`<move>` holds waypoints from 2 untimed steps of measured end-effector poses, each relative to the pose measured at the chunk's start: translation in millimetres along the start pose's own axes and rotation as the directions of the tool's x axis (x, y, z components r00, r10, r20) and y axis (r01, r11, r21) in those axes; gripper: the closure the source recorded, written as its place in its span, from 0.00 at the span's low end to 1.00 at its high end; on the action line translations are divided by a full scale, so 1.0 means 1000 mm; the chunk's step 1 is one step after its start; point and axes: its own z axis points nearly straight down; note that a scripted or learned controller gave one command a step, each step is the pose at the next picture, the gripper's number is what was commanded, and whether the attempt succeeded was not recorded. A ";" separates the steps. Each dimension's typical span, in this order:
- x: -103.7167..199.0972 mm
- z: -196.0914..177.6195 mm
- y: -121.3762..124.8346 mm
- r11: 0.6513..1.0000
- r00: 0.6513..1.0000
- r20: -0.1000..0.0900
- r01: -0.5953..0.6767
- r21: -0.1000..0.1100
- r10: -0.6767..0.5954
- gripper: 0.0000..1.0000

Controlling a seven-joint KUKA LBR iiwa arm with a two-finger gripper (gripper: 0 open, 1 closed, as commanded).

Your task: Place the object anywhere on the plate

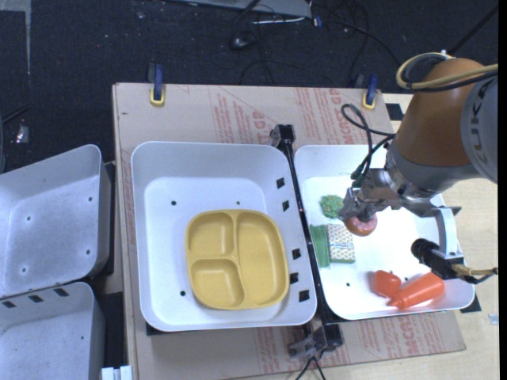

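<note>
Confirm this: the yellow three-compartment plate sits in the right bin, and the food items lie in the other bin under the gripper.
Not quite. The camera view shows the yellow plate in the left bin. The food items, such as the orange piece, lie in the right bin, where the gripper is.

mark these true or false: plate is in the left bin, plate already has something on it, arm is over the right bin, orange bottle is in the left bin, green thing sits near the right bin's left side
1. The yellow plate lies in the left bin. True.
2. The plate already has an object on it. False: its three compartments are bare.
3. The gripper is over the right bin. True, just above a small red object.
4. The orange bottle lies in the left bin. False: it lies in the right bin, near its front edge.
5. A green object sits near the right bin's left side. True.
</note>
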 end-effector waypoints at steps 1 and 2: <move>0.064 0.004 0.000 1.000 1.000 -0.001 0.001 -0.001 -0.001 1.00; 0.108 0.001 0.005 1.000 1.000 0.000 0.000 -0.003 0.000 1.00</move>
